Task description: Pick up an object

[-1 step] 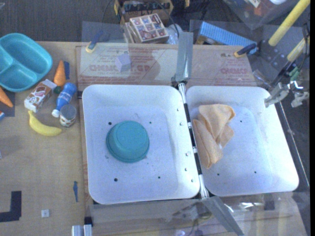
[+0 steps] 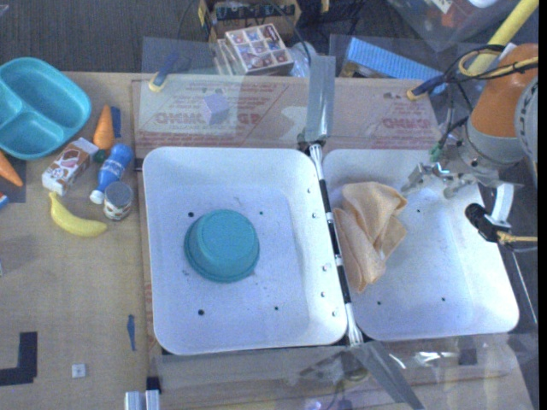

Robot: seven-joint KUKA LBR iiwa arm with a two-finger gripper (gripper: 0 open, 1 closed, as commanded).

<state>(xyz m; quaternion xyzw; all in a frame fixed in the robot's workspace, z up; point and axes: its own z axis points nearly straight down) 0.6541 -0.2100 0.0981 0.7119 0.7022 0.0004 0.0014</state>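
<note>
the pincer (image 2: 430, 175) hangs over the far right corner of the right bin (image 2: 479, 314), holding nothing; how wide it stands i cannot tell. the tan cloth (image 2: 369, 229) lies crumpled against that bin's left wall, near the pincer. the teal bowl (image 2: 222, 244) sits upside down in the left bin (image 2: 256, 331). a grab at the cloth could pinch only a loose fold and let it slip, and the bowl's smooth dome offers little to grip.

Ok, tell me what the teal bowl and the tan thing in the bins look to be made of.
Teal bowl: probably plastic, matte; even colour, smooth moulded rim, lying upside down in the left bin.
Tan thing: soft cloth, likely a woven rag; folds and creases, draped against the right bin wall.
</note>
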